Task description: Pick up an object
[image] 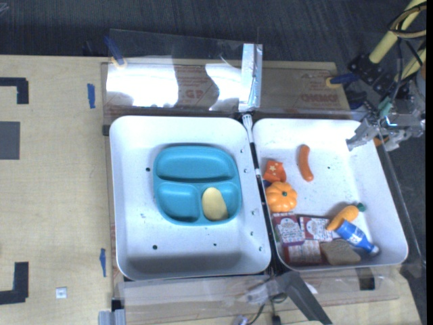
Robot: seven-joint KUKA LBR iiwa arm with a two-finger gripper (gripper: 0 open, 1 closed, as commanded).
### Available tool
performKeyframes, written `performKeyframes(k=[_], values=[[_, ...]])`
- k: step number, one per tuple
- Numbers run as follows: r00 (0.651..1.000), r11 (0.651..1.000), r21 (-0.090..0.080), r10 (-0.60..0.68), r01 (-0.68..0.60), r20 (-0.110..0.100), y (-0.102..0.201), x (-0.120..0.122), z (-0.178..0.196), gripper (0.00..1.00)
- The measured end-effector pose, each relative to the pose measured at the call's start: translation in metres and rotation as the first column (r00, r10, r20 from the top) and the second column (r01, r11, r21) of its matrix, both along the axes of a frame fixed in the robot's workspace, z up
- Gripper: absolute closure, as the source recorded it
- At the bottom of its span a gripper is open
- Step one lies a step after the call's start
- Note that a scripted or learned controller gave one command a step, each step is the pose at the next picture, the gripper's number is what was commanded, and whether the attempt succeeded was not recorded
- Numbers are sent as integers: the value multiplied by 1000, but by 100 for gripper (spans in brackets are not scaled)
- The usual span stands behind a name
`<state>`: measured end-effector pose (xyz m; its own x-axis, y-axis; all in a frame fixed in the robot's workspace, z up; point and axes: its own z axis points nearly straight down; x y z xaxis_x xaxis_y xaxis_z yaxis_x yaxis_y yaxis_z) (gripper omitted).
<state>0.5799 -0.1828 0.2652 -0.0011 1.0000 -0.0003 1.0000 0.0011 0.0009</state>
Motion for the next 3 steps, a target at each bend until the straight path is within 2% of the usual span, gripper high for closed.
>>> performKeyframes(k=[1, 2, 3], values=[[986, 986, 5, 169, -169, -10, 42, 47, -150, 0], [979, 979, -2, 203, -203, 5, 39, 85, -179, 0], [979, 979, -5, 206, -206, 10, 40, 87, -166, 100]])
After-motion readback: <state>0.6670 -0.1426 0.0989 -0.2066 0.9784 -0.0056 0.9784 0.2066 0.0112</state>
